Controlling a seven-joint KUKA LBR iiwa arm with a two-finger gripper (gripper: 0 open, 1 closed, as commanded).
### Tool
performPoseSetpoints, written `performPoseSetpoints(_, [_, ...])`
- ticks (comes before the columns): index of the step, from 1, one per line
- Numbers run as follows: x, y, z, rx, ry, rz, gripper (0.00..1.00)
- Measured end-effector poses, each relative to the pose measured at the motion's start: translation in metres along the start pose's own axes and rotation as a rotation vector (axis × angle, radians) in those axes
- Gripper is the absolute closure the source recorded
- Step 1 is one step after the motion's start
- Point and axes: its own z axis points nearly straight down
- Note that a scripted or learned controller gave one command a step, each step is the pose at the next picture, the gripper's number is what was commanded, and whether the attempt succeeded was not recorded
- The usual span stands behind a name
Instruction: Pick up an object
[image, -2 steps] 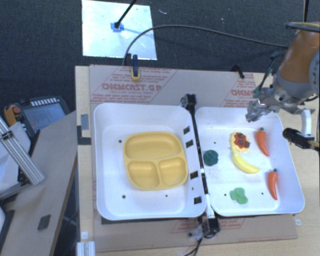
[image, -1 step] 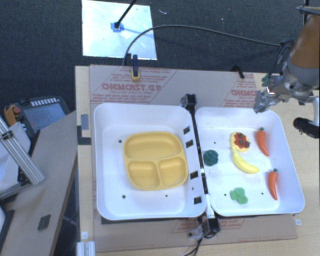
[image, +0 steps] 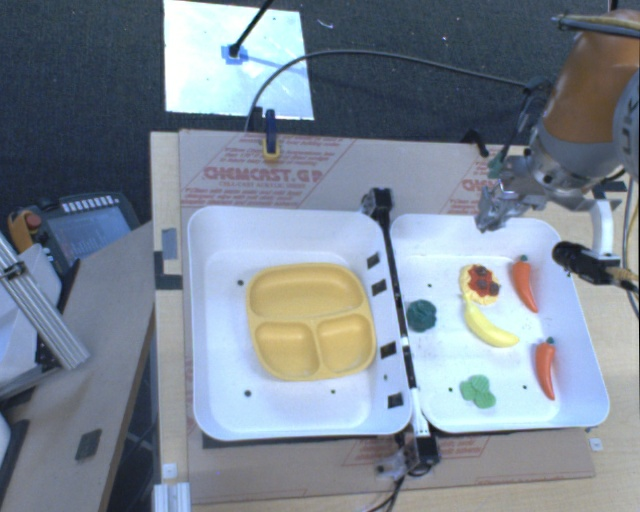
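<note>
Left bin: yellow divided tray, flat at centre. Right bin: dark green piece near divider, light green piece toward front, banana just below yellow food piece with red topping, two carrots (right side). Gripper above right bin's far edge, nothing visibly held; jaw opening cannot tell.

Red print on flat brown cardboard sheet under the two white bins: reads "CHEMCAST G P", possibly "GP"; letters soft. Smaller red lines beneath it, too fine to read. More red print at the sheet's right and front edges, illegible.
</note>
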Motion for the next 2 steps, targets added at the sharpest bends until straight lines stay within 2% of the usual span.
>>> performPoseSetpoints(1, [0.042, -0.016, -0.001, 0.000, 0.000, 0.002, 1.00])
performPoseSetpoints(2, [0.100, -0.033, 0.005, 0.001, 0.000, 0.001, 1.00])
